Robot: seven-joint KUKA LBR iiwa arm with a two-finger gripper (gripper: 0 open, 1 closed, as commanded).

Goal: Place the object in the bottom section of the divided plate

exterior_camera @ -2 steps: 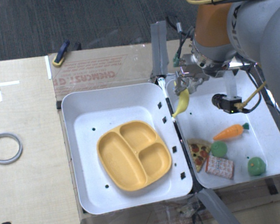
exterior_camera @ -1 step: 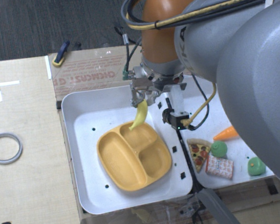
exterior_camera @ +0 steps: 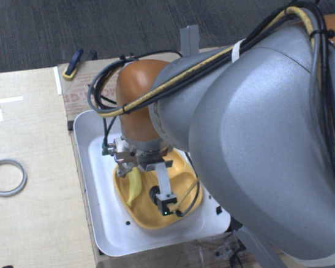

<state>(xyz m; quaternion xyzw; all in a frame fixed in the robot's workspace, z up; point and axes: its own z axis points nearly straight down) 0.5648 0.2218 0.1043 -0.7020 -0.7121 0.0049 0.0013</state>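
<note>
Gripper (exterior_camera: 138, 165), grip state unclear, over yellow plate (exterior_camera: 143, 219); banana (exterior_camera: 132, 185) at plate edge nr bin wall (exterior_camera: 91, 190).

Arm (exterior_camera: 262, 148) in from right; orange wrist (exterior_camera: 139, 97) pointing down.

Obj (exterior_camera: 132, 185) on plate (exterior_camera: 144, 221), in bin (exterior_camera: 105, 235).
</note>
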